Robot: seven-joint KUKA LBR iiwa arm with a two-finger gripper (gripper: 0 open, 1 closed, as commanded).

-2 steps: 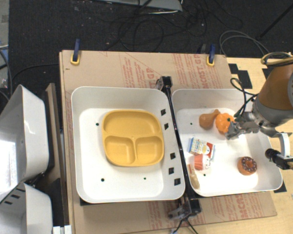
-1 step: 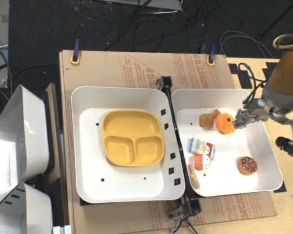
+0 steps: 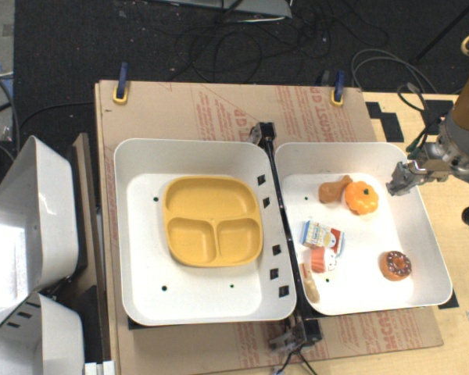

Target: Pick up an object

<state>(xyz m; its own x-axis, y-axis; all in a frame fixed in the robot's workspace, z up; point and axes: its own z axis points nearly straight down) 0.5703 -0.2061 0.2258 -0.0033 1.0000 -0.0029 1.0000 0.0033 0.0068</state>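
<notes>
- Your tabletop [image 3: 187, 108] carries two white bins side by side.
- The left bin [image 3: 133, 209] holds a yellow tray [image 3: 213, 220].
- The right bin [image 3: 422, 233] holds an orange [image 3: 362, 198] touching a brown piece [image 3: 333, 191] at the far side, a carton [image 3: 323, 237] in the middle and a donut [image 3: 395, 266] near right.
- Your gripper [image 3: 400, 180] hangs over the right bin's far right rim; you cannot tell how it is set.
</notes>
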